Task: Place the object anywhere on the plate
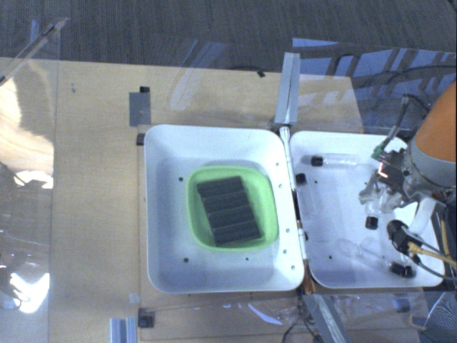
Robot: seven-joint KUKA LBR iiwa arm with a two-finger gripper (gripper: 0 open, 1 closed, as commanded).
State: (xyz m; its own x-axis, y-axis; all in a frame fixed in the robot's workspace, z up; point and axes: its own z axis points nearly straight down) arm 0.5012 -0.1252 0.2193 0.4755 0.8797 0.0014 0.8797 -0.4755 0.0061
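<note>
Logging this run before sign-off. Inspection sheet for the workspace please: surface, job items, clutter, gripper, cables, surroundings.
Surface: wooden bench bearing two white bins, left bin and right bin, side by side.
Job's things: green plate in the left bin; dark ribbed object already lying on the plate.
Clutter: clear tube and small black pieces in the right bin.
Gripper: gripper over the right bin, finger state too unclear to tell, nothing seen held.
Cables: black cable at the bench's far edge; cables by the arm.
Surroundings: dark carpet, reflections on a clear panel.
</note>
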